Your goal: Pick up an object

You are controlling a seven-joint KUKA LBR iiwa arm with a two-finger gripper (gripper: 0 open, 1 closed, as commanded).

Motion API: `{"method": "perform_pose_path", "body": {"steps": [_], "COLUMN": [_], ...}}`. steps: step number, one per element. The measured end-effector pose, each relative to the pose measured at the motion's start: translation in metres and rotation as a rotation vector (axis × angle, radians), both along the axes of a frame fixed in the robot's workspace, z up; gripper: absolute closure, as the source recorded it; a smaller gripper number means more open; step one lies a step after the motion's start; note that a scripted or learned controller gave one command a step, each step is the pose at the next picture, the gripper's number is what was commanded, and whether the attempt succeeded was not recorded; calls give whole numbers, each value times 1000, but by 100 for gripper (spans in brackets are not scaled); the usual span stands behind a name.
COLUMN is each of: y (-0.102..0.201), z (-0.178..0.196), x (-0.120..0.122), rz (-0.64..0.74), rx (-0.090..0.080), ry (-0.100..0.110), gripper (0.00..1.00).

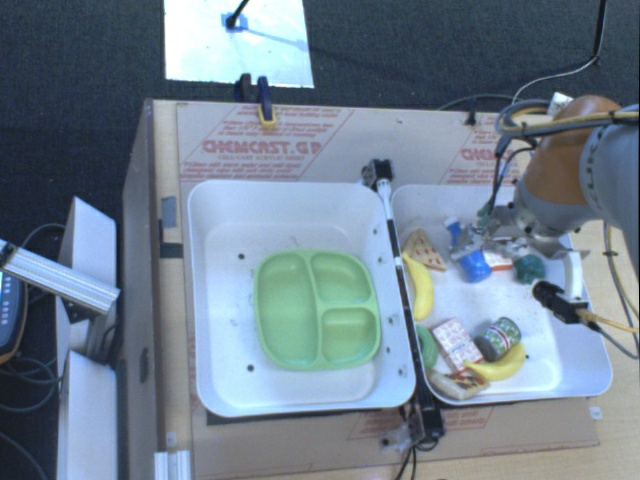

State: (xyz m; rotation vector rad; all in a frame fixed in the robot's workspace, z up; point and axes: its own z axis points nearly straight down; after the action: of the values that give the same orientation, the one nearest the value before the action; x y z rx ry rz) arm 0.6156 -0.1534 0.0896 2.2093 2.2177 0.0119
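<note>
Two white bins (225,218) are seen on a tan board with red lettering (262,148). A pale green tray (315,308) is noted. Yellow bananas (419,286), a red-and-white checked box (457,343), a blue item (474,266), a teal item (529,268) and a grey-green can (497,337) are seen. The arm (585,168) is grey with orange.

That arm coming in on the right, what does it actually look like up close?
The arm is a smooth, rounded grey tube with a bulging orange band above the wrist. A bundle of yellow, pale and dark cables loops around that band and runs down toward the wrist. Below it the gripper is a cluster of small dark and metallic parts; its details are too small to make out.
</note>
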Motion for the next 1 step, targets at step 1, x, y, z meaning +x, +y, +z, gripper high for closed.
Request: {"method": "perform_pose_path", "body": {"steps": [1], "y": [2], "z": [0], "x": [-2], "rz": [0], "rx": [-3], "ry": [-5], "gripper": [0]}}
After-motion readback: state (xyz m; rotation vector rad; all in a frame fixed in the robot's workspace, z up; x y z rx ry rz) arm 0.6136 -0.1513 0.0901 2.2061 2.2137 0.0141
